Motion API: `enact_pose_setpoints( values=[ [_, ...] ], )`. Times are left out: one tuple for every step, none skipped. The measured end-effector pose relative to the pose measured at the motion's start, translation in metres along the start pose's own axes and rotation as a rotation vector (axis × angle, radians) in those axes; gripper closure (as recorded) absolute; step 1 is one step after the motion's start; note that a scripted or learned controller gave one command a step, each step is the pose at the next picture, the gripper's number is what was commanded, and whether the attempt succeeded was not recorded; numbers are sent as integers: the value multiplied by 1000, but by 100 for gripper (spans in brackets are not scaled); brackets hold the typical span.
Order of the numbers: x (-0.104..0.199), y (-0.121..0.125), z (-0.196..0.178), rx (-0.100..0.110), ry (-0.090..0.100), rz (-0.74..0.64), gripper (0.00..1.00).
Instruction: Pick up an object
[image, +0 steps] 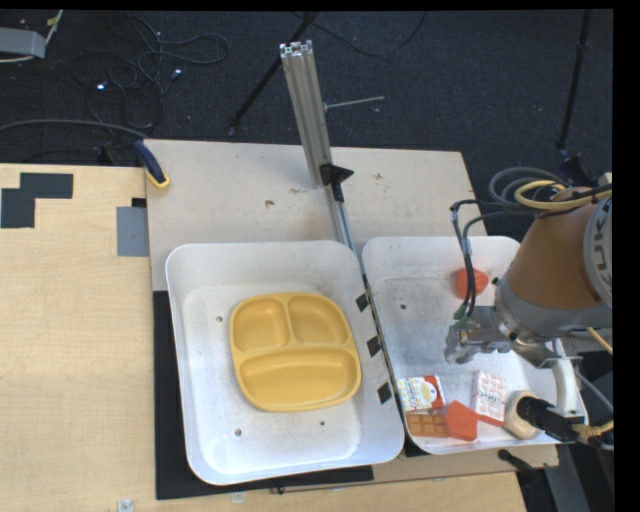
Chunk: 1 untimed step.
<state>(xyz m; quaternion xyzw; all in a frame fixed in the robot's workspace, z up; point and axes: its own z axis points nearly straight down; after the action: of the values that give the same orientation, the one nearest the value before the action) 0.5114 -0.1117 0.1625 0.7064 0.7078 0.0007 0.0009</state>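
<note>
A slanted overhead view of a bench bearing two shallow white bins side by side. The left bin holds a yellow divided plate with three compartments, lying flat near its middle, its large compartment toward the viewer.

The right bin holds several small things along its near edge. Furthest left is a small carton with red and white print, lying flat; it looks light and stiff, easiest to pinch across its narrow sides. Touching it on the near side is a brown waffle-like block, and just beside that an orange wedge, its long axis running from upper left to lower right. Next comes a red and white packet, flat and probably thin, so harder to take hold of, its long axis pointing away from the viewer. Further back, an orange round thing sits partly behind a cable.

The gripper hangs low over the middle of the right bin, above the carton; whether it is apart or together cannot be told
</note>
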Motion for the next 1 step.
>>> enact_pose_setpoints(
  values=[
    [-5, -5, -43, 3, 0, 1, 100]
  ],
)
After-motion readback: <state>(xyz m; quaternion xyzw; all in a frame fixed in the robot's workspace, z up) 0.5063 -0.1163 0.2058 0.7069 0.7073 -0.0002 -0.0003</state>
